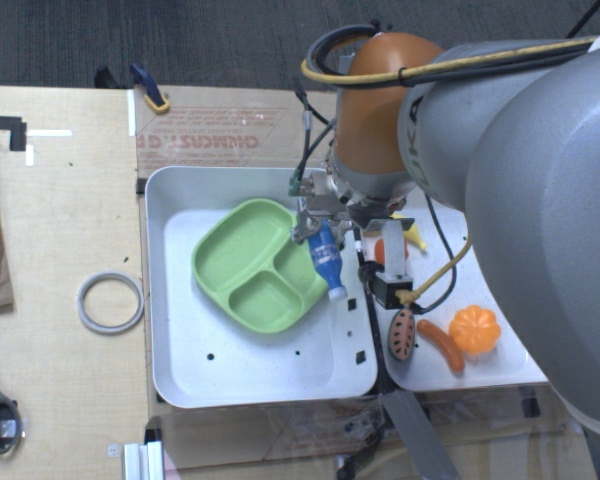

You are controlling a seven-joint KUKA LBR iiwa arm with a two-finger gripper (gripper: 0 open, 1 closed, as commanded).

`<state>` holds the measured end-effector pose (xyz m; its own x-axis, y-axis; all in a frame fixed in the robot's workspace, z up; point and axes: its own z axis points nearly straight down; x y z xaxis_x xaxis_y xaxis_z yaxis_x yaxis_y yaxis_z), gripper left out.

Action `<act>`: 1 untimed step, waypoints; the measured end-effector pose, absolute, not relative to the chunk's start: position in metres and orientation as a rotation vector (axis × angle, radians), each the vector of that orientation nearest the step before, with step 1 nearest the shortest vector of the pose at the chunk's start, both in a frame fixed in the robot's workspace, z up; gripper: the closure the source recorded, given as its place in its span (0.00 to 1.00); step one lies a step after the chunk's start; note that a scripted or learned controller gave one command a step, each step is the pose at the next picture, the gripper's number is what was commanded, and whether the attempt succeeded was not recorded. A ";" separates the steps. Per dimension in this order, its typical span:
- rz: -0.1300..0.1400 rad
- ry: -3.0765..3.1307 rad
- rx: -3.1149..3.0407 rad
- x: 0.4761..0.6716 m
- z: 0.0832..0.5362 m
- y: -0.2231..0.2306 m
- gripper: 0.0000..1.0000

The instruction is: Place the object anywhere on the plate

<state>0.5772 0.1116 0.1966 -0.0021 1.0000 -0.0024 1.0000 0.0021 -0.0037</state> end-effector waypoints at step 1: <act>0.007 -2.225 -2.219 0.598 0.287 0.100 1.00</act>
<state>0.5976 0.1001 0.2870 -0.0027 1.0000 -0.0034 1.0000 0.0027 -0.0028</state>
